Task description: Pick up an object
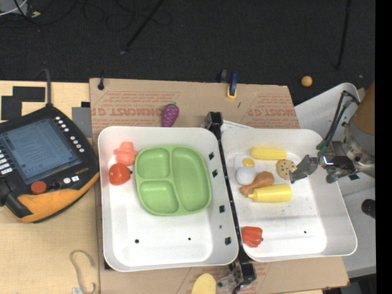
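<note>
My gripper [314, 176] hovers over the right side of the right bin [331, 225], open, with nothing between its fingers. Its left finger [300, 170] points down-left, close to a round cookie [285, 168]. Further left in the bin lie a yellow corn cob [268, 154], a small yellow piece [248, 162], a white egg [245, 176], a brown chicken drumstick [257, 182] and a yellow mustard bottle [273, 193]. A red pepper [252, 236] sits at that bin's front left corner.
The left bin [159, 244] holds a green divided plate [173, 180], a pink toy [125, 152] and a red tomato [120, 174]. Purple grapes [169, 114] and a yellow lemon [204, 283] lie outside the bins. A teach pendant [37, 158] rests at far left.
</note>
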`<state>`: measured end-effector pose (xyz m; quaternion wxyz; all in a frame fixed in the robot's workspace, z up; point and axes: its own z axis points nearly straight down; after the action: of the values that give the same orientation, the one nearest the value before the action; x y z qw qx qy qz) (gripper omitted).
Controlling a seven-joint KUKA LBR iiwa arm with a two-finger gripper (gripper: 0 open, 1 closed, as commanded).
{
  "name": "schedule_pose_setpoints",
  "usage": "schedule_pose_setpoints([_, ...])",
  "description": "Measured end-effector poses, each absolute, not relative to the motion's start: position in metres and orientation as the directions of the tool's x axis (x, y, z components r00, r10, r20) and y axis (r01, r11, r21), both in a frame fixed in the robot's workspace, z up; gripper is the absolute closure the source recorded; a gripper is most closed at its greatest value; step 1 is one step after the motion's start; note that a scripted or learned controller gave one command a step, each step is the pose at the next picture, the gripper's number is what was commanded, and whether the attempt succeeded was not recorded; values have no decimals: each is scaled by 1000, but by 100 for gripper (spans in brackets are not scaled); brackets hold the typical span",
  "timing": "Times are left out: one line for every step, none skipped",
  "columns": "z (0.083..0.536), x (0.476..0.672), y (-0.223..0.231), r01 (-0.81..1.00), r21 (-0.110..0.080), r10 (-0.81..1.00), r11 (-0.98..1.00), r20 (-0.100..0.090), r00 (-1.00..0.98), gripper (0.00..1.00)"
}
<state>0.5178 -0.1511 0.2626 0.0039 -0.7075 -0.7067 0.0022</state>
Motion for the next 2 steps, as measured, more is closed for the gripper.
schedule_pose_setpoints([265, 519, -151, 1000, -3, 1000, 0, 1, 0, 0])
schedule_pose_setpoints([222, 519, -148, 1000, -7, 1000, 2, 2, -2, 0])
